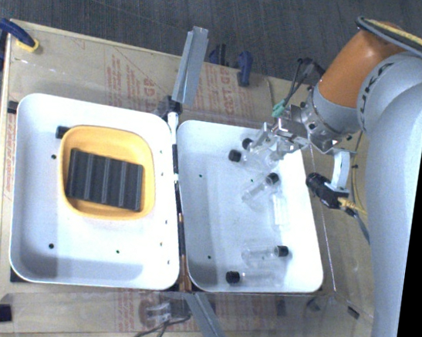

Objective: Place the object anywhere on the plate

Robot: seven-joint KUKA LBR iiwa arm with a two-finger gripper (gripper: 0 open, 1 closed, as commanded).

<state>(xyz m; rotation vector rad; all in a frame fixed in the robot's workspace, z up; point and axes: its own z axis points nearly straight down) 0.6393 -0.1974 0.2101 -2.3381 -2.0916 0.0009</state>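
A yellow plate [110, 142] with a dark ridged centre lies in the left bin [21, 246]. Several small clear vials with black caps lie in the right bin [211, 226]: one near the back [259, 188], one toward the front right [265, 255], and a black-capped piece at the front edge [232, 277]. My gripper [276, 138] hangs over the back right part of the right bin, close to a vial by the back wall [238, 156]. Nothing can be seen held in it.
The grey arm with its orange band [355, 59] comes in from the right, above the right bin's far corner. A metal bar [190, 63] stands behind the gap between the bins. Clamps [16, 34] sit at the bench's back left.
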